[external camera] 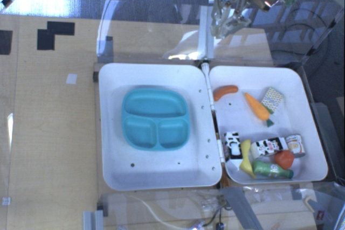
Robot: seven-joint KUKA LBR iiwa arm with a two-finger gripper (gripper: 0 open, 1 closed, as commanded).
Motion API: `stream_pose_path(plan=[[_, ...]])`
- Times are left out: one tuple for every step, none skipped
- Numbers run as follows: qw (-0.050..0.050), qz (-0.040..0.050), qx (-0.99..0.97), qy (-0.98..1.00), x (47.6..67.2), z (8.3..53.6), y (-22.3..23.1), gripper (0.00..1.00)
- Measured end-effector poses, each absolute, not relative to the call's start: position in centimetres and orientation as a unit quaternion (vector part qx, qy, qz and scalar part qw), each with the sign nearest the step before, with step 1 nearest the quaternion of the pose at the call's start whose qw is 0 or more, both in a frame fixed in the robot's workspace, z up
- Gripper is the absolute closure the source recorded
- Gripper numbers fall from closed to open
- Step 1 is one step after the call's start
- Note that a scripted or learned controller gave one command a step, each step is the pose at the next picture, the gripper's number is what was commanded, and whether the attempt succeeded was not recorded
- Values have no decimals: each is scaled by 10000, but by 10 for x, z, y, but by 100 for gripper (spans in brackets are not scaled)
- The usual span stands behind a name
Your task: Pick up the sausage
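Note:
The sausage (225, 92) is a short orange-red link lying in the right bin (302, 89), near its top-left corner beside the divider between the bins. My gripper (225, 24) hangs above the bench behind the bins, well above and beyond the sausage. Its pale fingers point down with nothing between them and look spread apart.
The right bin also holds a carrot (257, 106), a checked packet (272, 98), two cow-patterned cartons (232, 145), a banana (246, 157), a green bottle (271, 169), a tomato (284, 159) and a can (294, 144). The left bin (113, 169) holds a blue divided plate (156, 118).

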State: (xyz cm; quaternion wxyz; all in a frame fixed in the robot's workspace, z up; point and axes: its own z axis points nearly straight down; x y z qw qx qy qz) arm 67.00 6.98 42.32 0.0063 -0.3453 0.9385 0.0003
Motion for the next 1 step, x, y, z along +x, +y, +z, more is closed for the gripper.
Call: stream_pose_path(plan=[[126,8,-3449,9386,672,436,71,100]])
